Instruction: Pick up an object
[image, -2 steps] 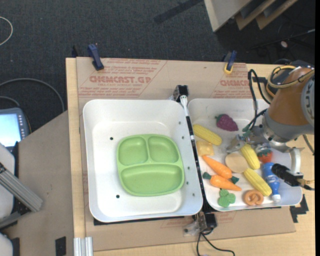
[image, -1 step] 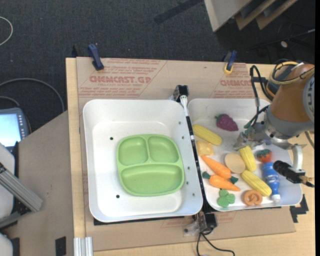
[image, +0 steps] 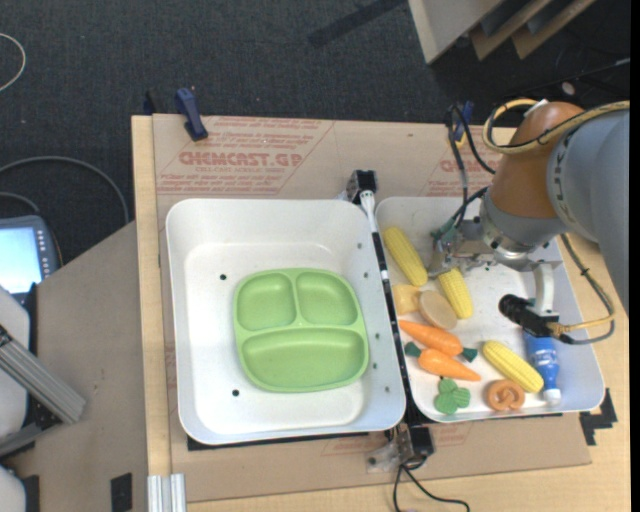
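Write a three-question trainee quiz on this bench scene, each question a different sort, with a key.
1. True or false: the green plate lies in the left bin.
2. How many carrots lie in the right bin?
3. What sits nearest the right bin's front edge: (a) broccoli, (b) the plate, (c) a clamp?

Key: 1 true; 2 two; 3 a.

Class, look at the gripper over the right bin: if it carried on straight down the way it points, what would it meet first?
Most likely the corn cob standing just below the gripper, near the left side of the right bin. Depth is hard to judge from this slanted view, so it might instead land on bare bin floor beside the cob.
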